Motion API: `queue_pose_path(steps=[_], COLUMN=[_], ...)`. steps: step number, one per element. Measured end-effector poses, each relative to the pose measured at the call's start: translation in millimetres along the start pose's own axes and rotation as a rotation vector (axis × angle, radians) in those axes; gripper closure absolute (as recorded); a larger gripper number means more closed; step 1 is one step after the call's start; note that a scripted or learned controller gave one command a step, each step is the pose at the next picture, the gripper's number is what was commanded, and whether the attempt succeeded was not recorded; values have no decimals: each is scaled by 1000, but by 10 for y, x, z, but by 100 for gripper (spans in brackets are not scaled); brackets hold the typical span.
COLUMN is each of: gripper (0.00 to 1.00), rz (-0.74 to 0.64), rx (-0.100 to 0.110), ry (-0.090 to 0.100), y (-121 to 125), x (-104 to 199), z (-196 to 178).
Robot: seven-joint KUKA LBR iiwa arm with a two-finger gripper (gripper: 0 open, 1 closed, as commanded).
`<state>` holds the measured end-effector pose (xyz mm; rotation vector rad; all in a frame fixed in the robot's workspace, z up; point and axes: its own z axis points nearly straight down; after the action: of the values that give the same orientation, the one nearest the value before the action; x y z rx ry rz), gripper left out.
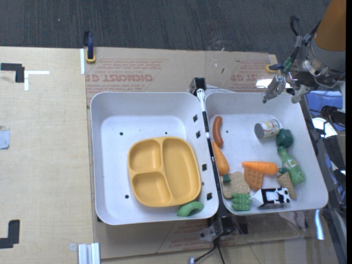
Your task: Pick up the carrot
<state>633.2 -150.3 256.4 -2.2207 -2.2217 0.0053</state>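
Here, two carrots (259,167), one yellow plate (164,171), tool (286,89) spread open, holding nothing.

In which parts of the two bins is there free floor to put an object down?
Left bin: bare floor all around the yellow plate, widest behind it. Right bin: bare behind the sausage and the can. Crowded at the front, around the carrot, waffle and bottle.

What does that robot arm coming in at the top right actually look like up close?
The arm shows a broad orange band above a grey wrist section. Below it sits a metallic, silver-grey gripper with two thin fingers. Thin dark cables loop along the wrist, with small touches of blue and green near the gripper's base. No lettering is readable.
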Motion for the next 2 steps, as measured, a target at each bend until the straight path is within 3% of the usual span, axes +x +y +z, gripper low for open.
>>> queue_pose_path(steps=[1,2], gripper=[0,0], rz=[-179,-413], rx=[-2,-4], ry=[1,1], y=[-756,-1400], x=[-213,160], z=[623,1476])
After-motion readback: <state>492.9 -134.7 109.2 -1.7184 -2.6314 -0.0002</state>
